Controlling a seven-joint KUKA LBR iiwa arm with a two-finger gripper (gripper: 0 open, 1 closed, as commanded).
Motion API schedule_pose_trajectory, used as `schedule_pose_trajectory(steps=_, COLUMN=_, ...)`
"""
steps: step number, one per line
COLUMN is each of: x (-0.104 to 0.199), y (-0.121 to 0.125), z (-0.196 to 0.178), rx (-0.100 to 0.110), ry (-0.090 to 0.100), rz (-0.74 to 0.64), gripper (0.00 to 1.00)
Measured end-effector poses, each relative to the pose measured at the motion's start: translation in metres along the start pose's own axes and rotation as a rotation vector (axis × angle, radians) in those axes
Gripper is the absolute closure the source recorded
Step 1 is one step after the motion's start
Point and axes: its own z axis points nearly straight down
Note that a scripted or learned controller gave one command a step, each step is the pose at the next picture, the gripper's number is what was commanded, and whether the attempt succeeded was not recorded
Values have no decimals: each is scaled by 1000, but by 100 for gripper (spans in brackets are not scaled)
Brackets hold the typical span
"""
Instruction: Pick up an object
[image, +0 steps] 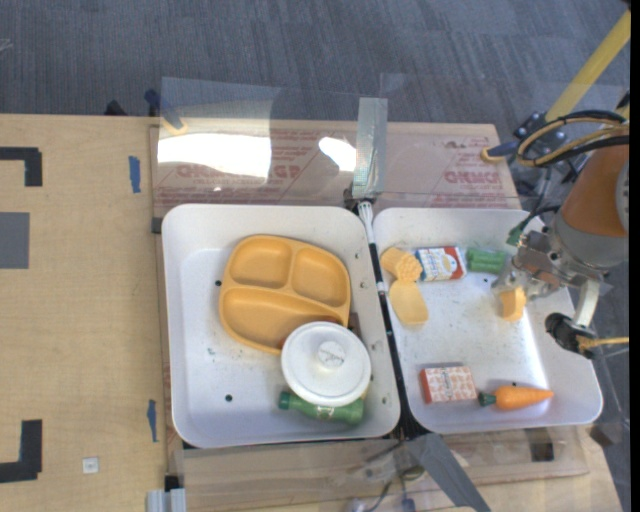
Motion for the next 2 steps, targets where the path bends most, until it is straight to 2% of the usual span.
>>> schedule_pose_trajectory(steps=1, x=19, y=-61, z=9, rx=5, ry=-6, rz=-9, gripper=100)
schedule_pose_trajectory(steps=2, x=133, y=-47, z=-87, rx=3, ry=-3, rz=127, gripper=100)
